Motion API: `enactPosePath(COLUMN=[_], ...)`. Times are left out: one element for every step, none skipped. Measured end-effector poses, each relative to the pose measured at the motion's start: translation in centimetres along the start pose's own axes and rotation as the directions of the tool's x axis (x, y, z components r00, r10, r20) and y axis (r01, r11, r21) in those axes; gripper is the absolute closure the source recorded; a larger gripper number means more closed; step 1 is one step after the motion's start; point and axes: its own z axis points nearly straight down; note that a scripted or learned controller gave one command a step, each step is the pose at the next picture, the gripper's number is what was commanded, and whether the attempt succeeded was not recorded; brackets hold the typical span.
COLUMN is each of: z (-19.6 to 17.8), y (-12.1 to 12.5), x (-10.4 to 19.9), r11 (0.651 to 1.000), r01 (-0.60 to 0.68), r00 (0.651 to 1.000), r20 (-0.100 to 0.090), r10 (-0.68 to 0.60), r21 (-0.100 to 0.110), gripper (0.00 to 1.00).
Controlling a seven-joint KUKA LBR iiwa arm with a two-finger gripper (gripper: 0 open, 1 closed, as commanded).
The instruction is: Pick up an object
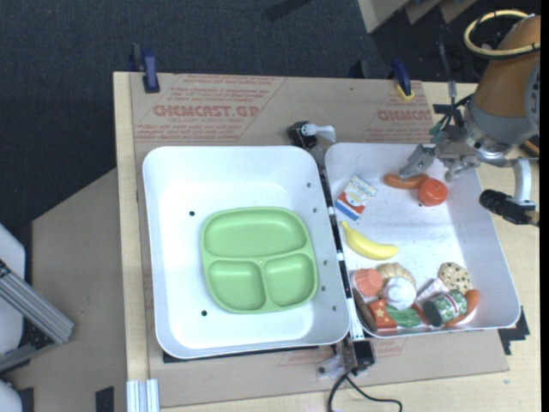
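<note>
Orange sausage (399, 179) and red tomato (433, 192) lie in right bin (493, 239) at 1 o'clock, just under gripper (442, 159). Gripper spread, nothing between fingers; pick not yet made. Counts: one banana (369, 244), one carton (353, 197), toy-food pile at 5 o'clock, uncountable; left bin (171, 230) holds one green tray (257, 258).

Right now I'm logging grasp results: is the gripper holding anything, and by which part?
Nothing is held: the two-finger gripper hangs open above the thin orange carrot-like toy and round red-orange tomato toy.

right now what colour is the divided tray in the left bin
Light green, clearest in the camera view.
</note>
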Motion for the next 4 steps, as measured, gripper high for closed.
enactPosePath(z=[-0.2,5.6,5.6,4.5], y=[-2.1,-2.5,2.0,1.9], x=[1.4,-1.7,4.9,4.5], r11=[1.0,1.0,1.0,1.0], r01=[-0.002,-0.006,0.005,-0.001], r00=[1.0,1.0,1.0,1.0], r20=[-0.002,0.002,-0.002,0.0], r10=[0.002,0.006,-0.005,0.001], r21=[0.006,0.003,0.003,0.0], gripper=[0.0,0.0,0.0,1.0])
